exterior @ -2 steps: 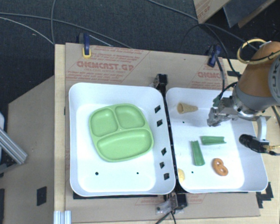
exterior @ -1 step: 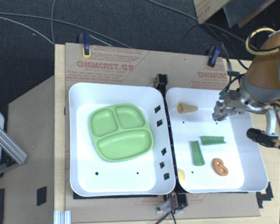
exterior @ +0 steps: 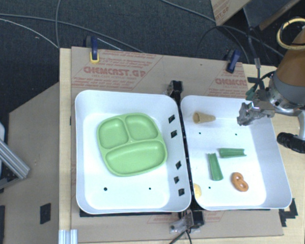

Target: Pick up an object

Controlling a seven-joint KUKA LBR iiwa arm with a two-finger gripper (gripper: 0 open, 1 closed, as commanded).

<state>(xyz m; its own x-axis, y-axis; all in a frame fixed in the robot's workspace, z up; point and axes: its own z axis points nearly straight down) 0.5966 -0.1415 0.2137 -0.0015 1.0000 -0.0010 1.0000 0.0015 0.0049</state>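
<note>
Two white bins are sitting side by side on a brown board (exterior: pixel 145 67) printed with red lettering; the left bin (exterior: pixel 84 156) is holding a green divided plate (exterior: pixel 132 144). Blue clamps (exterior: pixel 95 48) are gripping the board's far edge, and grey cables (exterior: pixel 71 23) are trailing across the dark floor beyond

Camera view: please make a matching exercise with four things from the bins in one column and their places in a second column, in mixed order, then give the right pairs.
Things:
1. green divided plate
2. pretzel
3. cone-shaped piece
4. gripper

Places:
A. near right part of the right bin
B. left bin
C. over the right bin's far right part
D. far left part of the right bin

Pairs: 1-B, 2-A, 3-D, 4-C
</note>
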